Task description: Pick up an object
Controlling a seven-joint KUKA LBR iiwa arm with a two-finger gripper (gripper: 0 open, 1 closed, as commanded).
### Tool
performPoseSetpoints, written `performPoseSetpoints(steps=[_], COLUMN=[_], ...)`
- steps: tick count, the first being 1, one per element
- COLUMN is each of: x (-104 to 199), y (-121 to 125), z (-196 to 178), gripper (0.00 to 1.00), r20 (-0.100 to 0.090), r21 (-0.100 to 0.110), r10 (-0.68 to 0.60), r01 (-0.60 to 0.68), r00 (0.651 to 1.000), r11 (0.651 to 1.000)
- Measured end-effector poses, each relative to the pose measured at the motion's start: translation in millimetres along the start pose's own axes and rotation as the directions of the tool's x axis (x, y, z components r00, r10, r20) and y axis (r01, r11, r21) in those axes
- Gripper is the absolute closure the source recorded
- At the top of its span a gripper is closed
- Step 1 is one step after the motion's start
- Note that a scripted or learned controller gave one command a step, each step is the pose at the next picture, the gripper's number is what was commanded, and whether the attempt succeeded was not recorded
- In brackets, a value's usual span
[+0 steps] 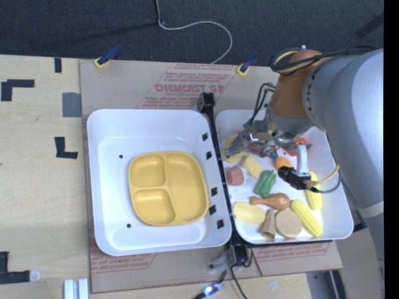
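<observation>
gripper (262,143): low in right bin (340,226), over toy food; fingers' state can't tell (too cluttered)
left bin (103,167): yellow tray (167,187)

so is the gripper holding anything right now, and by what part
Cannot be told. The gripper is low in the right bin among the toy food, but no item is clearly seen between its fingers.

A mustard-yellow divided plate (168,187) lies in the white left bin (106,167), while the white right bin (340,220) at the frame's right holds yellow corn (307,217), a green pepper (265,183), a pinkish-red round piece (235,176) and a brown drumstick (272,200).
</observation>
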State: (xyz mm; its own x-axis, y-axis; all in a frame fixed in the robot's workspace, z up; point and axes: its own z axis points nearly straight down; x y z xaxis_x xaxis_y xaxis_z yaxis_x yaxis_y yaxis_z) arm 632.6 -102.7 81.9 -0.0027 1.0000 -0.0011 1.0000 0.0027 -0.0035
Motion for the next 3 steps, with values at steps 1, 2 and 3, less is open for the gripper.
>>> performPoseSetpoints(steps=[1, 2, 3], x=[0.3, 3.6, 8.3], y=[0.9, -7.4, -1.9], z=[-12.8, -69.5, -131.6], gripper=[1.00, 1.00, 1.00], r20=[0.000, -0.001, 0.000], r21=[-0.003, -0.007, -0.009], r10=[-0.001, 0.001, 0.000], r01=[0.001, -0.001, 0.000], r00=[1.000, 1.000, 1.000], r11=[1.000, 1.000, 1.000])
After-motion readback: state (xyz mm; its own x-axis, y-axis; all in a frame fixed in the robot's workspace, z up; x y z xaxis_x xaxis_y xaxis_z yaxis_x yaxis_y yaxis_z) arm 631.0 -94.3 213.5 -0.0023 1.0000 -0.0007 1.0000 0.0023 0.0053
